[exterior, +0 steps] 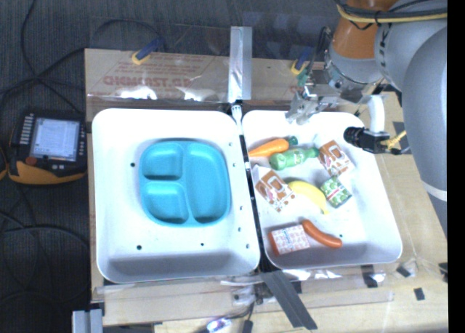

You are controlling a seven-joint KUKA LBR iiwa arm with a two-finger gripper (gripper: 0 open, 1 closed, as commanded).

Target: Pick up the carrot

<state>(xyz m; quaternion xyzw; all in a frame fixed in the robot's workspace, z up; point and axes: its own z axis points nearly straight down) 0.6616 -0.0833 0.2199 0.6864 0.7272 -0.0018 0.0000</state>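
Tool [300, 110] above right bin's far rim, near carrot [268, 147].

Single fixed view from above.
Looks down at a slant on both white bins [102, 179], from moderate height, with the arm [407, 48] entering at right.

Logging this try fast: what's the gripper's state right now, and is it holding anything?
Gripper: cannot be told; it sits over the right bin's far edge. The carrot lies in that bin, apart from it.
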